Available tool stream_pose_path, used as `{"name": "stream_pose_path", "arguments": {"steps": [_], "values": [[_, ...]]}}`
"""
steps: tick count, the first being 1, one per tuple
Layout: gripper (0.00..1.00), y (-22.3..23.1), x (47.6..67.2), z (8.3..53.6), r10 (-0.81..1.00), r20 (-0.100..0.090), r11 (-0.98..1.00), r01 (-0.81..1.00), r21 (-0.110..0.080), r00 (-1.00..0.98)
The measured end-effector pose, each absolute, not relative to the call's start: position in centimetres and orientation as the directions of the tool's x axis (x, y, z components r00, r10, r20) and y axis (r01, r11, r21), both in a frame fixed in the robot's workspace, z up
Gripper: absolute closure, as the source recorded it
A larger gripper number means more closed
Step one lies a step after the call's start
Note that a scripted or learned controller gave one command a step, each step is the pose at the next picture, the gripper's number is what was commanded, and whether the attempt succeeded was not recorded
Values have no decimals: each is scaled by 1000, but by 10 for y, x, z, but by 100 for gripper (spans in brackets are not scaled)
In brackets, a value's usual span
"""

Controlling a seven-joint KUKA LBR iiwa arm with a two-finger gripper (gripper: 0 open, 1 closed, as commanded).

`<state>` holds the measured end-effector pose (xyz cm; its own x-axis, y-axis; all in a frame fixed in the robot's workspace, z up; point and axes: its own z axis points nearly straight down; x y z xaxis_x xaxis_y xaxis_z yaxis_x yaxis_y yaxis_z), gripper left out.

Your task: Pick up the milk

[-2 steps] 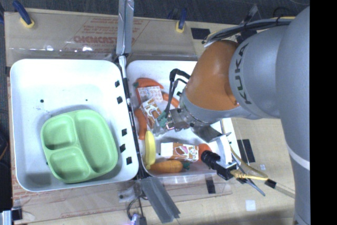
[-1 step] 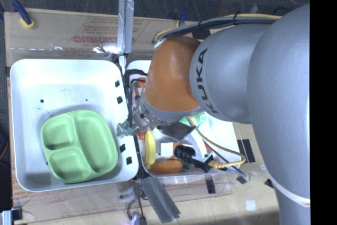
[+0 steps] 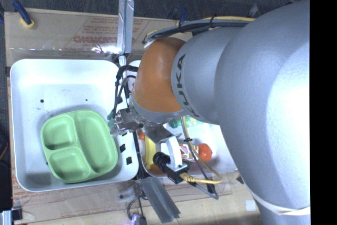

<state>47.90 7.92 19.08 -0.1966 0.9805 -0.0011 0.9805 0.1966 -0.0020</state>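
Right bin (image 3: 229, 164), under my arm (image 3: 258, 87): I cannot pick out the milk for certain, because the arm covers most of this bin. The likeliest sign of it is a small white pack (image 3: 185, 153) with red print. It peeks out at the bin's near side, just beside a red round thing (image 3: 205, 152). So little of the pack shows that I cannot tell its long axis or which way it points.

My tool (image 3: 122, 123) hangs below the orange band (image 3: 155, 81), over the wall where the two bins meet. This puts it to the pack's left in the view and a little farther back. A yellow thing (image 3: 148, 149) lies between them. I cannot tell whether the tool is apart or together.

A pale green and white scrap (image 3: 177, 124) shows at the edge of the arm, farther back than the pack.

The left bin (image 3: 31, 76) holds a green divided plate (image 3: 79, 146), set toward its near right corner and close to the tool.

On the brown bench (image 3: 63, 29) beyond the bins, a grey metal bar (image 3: 125, 26) stands on end and a blue clamp (image 3: 23, 13) grips the far left corner.
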Motion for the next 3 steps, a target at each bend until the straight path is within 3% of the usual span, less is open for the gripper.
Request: {"name": "stream_pose_path", "arguments": {"steps": [1,2,3], "values": [[100,145,475,181,877,1,480,877,-4,-480],[100,199,475,201,905,0,426,905,-4,-426],[100,191,475,137,876,1,482,876,-7,-482]]}}
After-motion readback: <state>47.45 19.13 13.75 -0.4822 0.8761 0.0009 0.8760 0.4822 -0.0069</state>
